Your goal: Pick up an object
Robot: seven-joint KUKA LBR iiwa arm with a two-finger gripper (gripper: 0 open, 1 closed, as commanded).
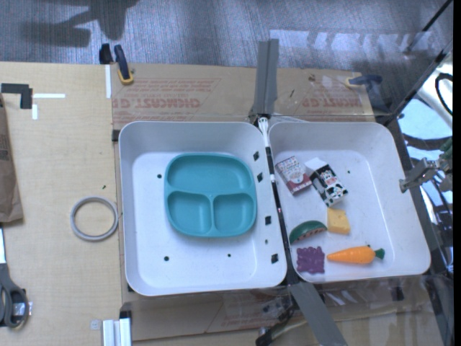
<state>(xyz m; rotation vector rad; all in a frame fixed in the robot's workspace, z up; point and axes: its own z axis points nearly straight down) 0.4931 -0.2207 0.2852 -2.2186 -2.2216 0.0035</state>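
Left of centre, a white bin (137, 215) holding a teal divided plate (211, 194); right of centre, a second white bin (389, 193) holding a small card (292, 174), cow toy (328, 182), cheese wedge (338, 221), melon slice (308, 231), purple grapes (310, 259), carrot (354, 254); no telling the gripper's state

grey metal part (421, 173) and dark cables (432, 144) at right edge, arm pose cannot be told
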